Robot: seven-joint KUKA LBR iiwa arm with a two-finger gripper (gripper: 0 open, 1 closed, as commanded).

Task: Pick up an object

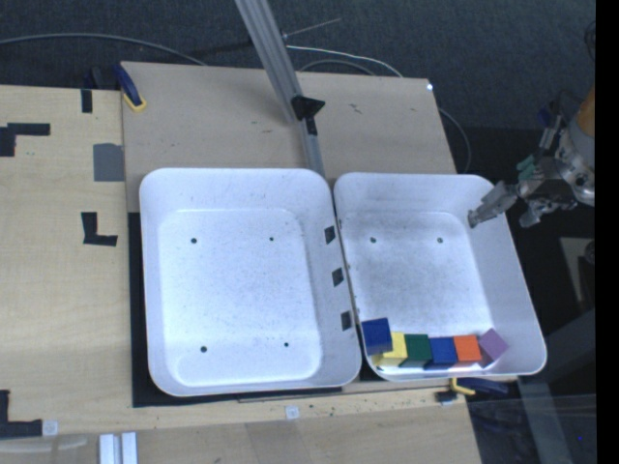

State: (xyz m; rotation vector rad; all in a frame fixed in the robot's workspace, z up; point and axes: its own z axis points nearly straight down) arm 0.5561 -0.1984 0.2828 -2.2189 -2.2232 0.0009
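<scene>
A: What do you have on the bench?

B: You have two bins: the left bin point(237, 278) and the right bin point(426, 269). Six blocks sit in a row along the right bin's 6 o'clock wall: blue point(376, 334), yellow point(392, 354), green point(417, 347), a second blue point(442, 351), orange point(467, 348), purple point(492, 343).

A: And the gripper?

B: Your gripper point(513, 209) hangs over that bin's 3 o'clock rim, partly cut off; its fingers are spread, with nothing between them. The floor toward 12 o'clock is open.
</scene>
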